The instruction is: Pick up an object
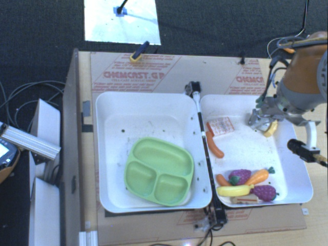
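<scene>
We see the gripper point(262, 121) low over the far part of the right bin point(297, 160), arm coming in from the right with the orange band point(306, 60) above it. A small yellow piece point(270, 129) sits right at the fingertips, touching or just under them; we cannot tell whether it is pinched between the fingers, and we cannot tell if they are apart or together.

Left of the gripper, near it, lies a red-and-white packet point(222, 125). Further left and nearer the camera, a long orange sausage-like piece point(213, 144) lies along the divider between the bins.

Well toward the camera from the gripper, at the right bin's near edge, a cluster: yellow banana point(234, 190), purple grapes point(240, 176), a second purple bunch point(265, 192), an orange carrot point(258, 177), a smaller orange piece point(222, 180). They touch or overlap one another.

Far left of the gripper, the left bin point(118, 117) holds a green divided tray point(159, 171), three compartments, lying flat at the near side.

Beyond the bins, a yellow-and-dark tool point(139, 52) lies on the cardboard-covered bench point(148, 73).
</scene>
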`<state>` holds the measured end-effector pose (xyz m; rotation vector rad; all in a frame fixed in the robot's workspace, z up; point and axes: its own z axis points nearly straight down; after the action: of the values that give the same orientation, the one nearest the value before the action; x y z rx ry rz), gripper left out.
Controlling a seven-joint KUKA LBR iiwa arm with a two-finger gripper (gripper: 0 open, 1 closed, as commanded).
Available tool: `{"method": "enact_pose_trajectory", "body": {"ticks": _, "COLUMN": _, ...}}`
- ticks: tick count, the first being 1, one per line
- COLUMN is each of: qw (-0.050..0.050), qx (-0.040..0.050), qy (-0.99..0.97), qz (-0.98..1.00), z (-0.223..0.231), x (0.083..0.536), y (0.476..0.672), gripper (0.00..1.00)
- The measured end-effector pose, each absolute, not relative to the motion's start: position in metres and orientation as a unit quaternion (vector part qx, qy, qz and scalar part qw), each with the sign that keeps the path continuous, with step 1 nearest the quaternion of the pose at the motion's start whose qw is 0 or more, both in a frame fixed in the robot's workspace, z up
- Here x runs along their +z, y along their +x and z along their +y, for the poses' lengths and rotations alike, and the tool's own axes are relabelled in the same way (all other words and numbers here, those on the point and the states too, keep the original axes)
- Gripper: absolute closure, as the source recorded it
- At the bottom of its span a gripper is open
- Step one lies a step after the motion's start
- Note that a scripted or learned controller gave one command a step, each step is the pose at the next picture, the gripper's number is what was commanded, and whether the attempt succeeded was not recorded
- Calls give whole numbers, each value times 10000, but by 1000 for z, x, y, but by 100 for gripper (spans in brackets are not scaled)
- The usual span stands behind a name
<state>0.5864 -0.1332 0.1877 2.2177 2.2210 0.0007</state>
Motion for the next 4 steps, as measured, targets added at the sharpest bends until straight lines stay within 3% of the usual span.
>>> {"method": "enact_pose_trajectory", "body": {"ticks": 1, "qw": 3, "qx": -6, "qy": 7070, "qz": 7072, "z": -177, "x": 155, "y": 563, "gripper": 100}}
{"method": "enact_pose_trajectory", "body": {"ticks": 2, "qw": 3, "qx": -1, "qy": 7068, "qz": 7074, "z": -176, "x": 155, "y": 563, "gripper": 0}}
{"method": "enact_pose_trajectory", "body": {"ticks": 3, "qw": 9, "qx": 0, "qy": 7060, "qz": 7083, "z": -207, "x": 100, "y": 605, "gripper": 0}}
{"method": "enact_pose_trajectory", "body": {"ticks": 4, "qw": 6, "qx": 15, "qy": 7053, "qz": 7089, "z": -142, "x": 85, "y": 670, "gripper": 0}}
